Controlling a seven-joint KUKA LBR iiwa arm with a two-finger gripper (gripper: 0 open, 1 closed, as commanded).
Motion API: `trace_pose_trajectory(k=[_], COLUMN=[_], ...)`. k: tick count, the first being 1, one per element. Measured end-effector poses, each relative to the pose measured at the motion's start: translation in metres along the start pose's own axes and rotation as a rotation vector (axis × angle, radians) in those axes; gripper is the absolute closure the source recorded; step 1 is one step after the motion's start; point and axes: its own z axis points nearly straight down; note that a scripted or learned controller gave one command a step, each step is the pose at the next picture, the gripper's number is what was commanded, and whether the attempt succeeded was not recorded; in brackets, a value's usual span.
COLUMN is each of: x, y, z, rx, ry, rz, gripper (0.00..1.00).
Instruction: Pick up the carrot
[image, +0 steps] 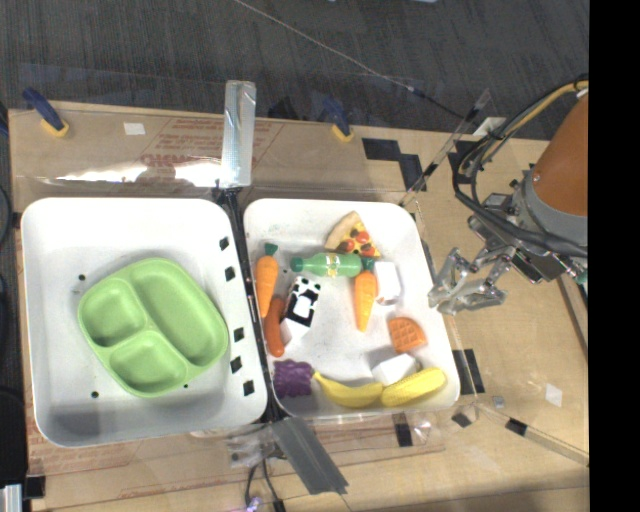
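Gripper (468, 285) sits over the bench just outside the right bin's (428, 262) right wall, nothing between its fingers; can't tell if the jaws are spread or pressed together. Two carrots in the right bin: one carrot (265, 282) along the left wall, a second carrot (365, 297) near the middle, tip toward the front edge. Green bottle (328, 264) lies between their tops, pizza slice (350, 235) near the back edge, banana (382, 389) along the front edge. Left bin (45, 300) carries a green divided plate (152, 327).
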Motion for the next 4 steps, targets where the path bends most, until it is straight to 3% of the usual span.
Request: trace_pose_trajectory(k=[1, 2, 3, 4], x=[0.000, 0.017, 0.009, -0.020], y=[-0.001, 0.015, 0.023, -0.001], z=[-0.041, -0.009, 0.005, -0.037], rx=[0.000, -0.007, -0.006, -0.001], ry=[0.000, 0.000, -0.001, -0.002], rz=[-0.439, -0.848, -1.237, -1.561], gripper=[1.00, 1.00, 1.00, 1.00])
